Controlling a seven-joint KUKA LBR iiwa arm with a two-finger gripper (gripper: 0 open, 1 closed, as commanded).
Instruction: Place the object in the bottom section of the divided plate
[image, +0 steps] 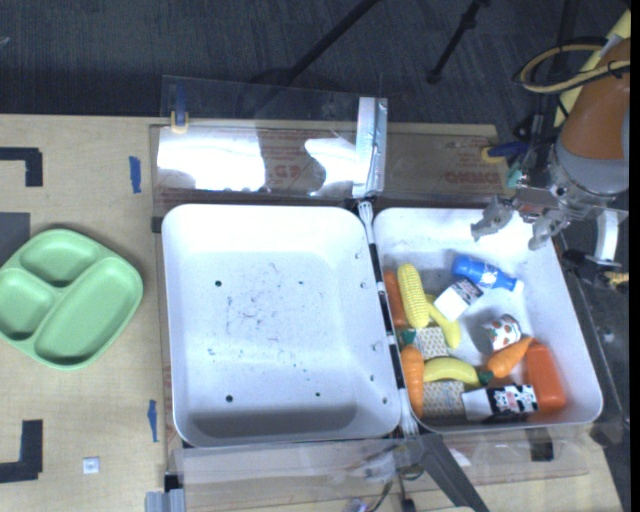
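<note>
While nothing has yet reached the plate, here is how I read my feed, front of the bench to back:

Right bin, front edge: a small dark carton with a cow print (512, 401) lies against the front wall of the right bin (586, 405), with an orange bottle (545, 377) beside it toward the front-right corner.

Right bin, middle: a toy banana (449, 371), a carrot (507, 354), a corn cob (412, 296), and a blue-and-white tube (484, 273) are heaped together; I cannot tell which one is the object meant.

Left bin: the left bin (200, 235) carries only scuff marks on its floor.

Divided plate: the green divided plate (68, 296) sits on the bench beyond the left bin's left edge, well apart from the heap; I see nothing lying in its bottom section (88, 308), the large one nearest the bench's front edge.

Gripper: the gripper (518, 226) hangs above the back-right corner of the right bin, fingers spread apart, nothing between them.

Progress: by my judgement the task is at its start; picking an item, carrying it across the left bin and setting it in the bottom section all remain.
</note>
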